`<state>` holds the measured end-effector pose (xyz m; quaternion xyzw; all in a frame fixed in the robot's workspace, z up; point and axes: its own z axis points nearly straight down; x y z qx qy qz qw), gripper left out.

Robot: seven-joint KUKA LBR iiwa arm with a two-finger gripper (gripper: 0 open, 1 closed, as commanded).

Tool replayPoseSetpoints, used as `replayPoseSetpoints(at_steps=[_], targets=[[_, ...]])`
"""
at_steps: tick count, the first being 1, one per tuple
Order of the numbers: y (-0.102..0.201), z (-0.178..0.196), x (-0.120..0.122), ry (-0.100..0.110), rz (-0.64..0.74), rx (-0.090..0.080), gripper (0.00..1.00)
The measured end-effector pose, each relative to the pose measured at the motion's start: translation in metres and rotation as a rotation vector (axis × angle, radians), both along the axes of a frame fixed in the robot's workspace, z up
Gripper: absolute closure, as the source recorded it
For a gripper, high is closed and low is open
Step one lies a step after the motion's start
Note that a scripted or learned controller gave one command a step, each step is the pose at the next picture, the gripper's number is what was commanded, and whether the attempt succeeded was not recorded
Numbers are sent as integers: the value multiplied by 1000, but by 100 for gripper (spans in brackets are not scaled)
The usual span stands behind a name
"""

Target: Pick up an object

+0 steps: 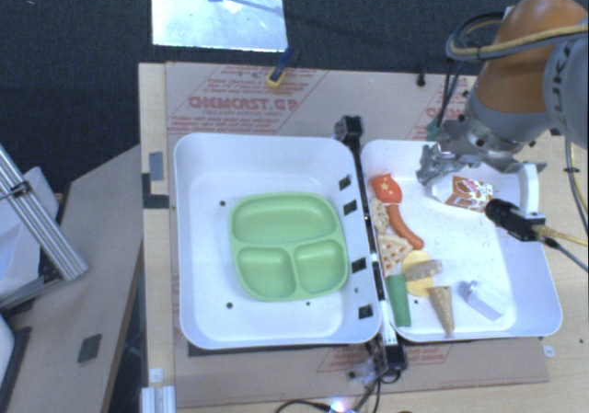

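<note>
My gripper (434, 168) hangs low over the far part of the right bin (529, 310), its grey fingers pointing down toward the bin floor. Just right of it lies a red and white packet (470, 192). Along the bin's left side lie a red tomato-like piece (387, 188), an orange sausage (405, 227), a waffle-patterned piece (394, 250), a yellow piece (420, 271), a green stick (398, 300) and a tan cone (443, 308). A small grey block (481, 300) rests near the front right. Nothing shows between the fingers.
The left bin (198, 218) holds a green divided tray (283, 246). A black divider (361, 218) runs between the bins. A black part with a cable (515, 219) reaches over the right bin's right side. The arm's orange band (529, 43) looms above.
</note>
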<state>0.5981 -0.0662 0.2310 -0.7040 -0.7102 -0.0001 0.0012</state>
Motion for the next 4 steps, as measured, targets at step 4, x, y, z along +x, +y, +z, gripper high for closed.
replayPoseSetpoints(at_steps=[4], targets=[[113,4,-71,-5,-7,-1,100]])
